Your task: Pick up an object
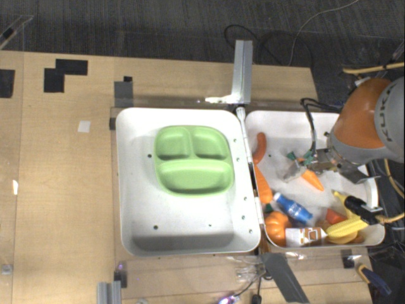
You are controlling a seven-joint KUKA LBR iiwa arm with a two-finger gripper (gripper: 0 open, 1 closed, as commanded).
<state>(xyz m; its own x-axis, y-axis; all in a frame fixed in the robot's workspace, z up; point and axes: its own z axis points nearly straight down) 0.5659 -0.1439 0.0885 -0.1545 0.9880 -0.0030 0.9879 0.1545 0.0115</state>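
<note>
A small orange carrot (pixel 312 180) lies tilted in the middle of the right bin (pixel 278 124), and the gripper (pixel 302 164) sits right at its upper end, close enough to touch. Whether the claw is open or closed, and whether the carrot is actually between it, cannot be told from this slanted view; the metal parts blur into one another there.

Around the carrot the bin is crowded along its near edge and left wall: a blue bottle (pixel 295 209) just below and to the left, a banana (pixel 347 229) and a red piece (pixel 333 216) toward the lower right, a small pumpkin (pixel 276 226) in the near left corner, a white carton (pixel 305 236) beside it, and a long orange piece (pixel 262 183) and a sausage (pixel 259 147) along the dividing wall. The left bin (pixel 136 189) holds a green divided tray (pixel 192 159).

The likely trouble is a poor grip. The carrot tapers and lies at a slant, so a pinch near its end could squeeze it out sideways or let it pivot and drop on the lift. It might then roll against the bottle.
</note>
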